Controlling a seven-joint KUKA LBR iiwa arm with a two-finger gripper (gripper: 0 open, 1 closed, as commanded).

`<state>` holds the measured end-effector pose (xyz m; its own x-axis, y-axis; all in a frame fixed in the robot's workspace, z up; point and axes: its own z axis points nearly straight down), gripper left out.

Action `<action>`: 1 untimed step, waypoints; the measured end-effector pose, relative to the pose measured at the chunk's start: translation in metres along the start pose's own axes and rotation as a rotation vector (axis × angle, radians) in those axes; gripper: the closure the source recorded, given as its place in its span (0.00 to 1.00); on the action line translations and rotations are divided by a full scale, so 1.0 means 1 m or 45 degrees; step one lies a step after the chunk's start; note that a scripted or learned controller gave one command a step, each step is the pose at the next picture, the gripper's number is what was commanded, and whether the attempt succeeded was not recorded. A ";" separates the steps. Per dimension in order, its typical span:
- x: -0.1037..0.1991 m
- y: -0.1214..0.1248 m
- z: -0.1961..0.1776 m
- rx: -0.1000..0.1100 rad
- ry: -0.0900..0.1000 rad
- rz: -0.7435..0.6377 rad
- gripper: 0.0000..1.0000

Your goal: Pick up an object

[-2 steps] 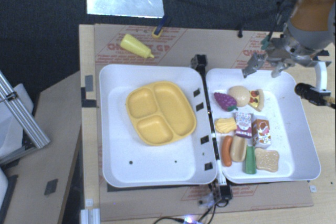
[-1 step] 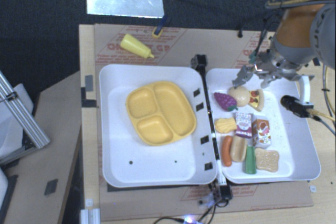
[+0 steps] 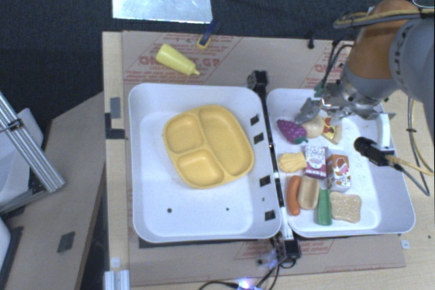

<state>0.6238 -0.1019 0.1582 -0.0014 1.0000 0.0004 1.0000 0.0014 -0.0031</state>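
**Over the right bin, reaching for the small pale piece**

My gripper point(image 3: 321, 112) hangs above a pale round toy point(image 3: 313, 128) beside the purple grapes point(image 3: 291, 130) in the right bin point(image 3: 397, 210). Whether I'm gripping anything, I cannot tell. It looks light, hard and slippery; I'd pinch its widest middle.

We cannot make out the fingertips of the gripper point(image 3: 319, 107); they blur into the toys beneath, so its grip is unclear. The arm point(image 3: 387, 44) is cut off by the right edge. A pale round toy point(image 3: 313, 127) is partly hidden under the gripper, and a red-and-yellow piece point(image 3: 331, 130) beside it is too small to identify. The print on the small cartons point(image 3: 338, 172) is unreadable. A metal frame point(image 3: 24, 153) runs off the left edge.
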 end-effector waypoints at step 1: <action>0.003 0.010 0.052 -0.001 0.001 -0.003 0.00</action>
<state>0.6337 -0.0987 0.1067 -0.0041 1.0000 0.0012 1.0000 0.0041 -0.0025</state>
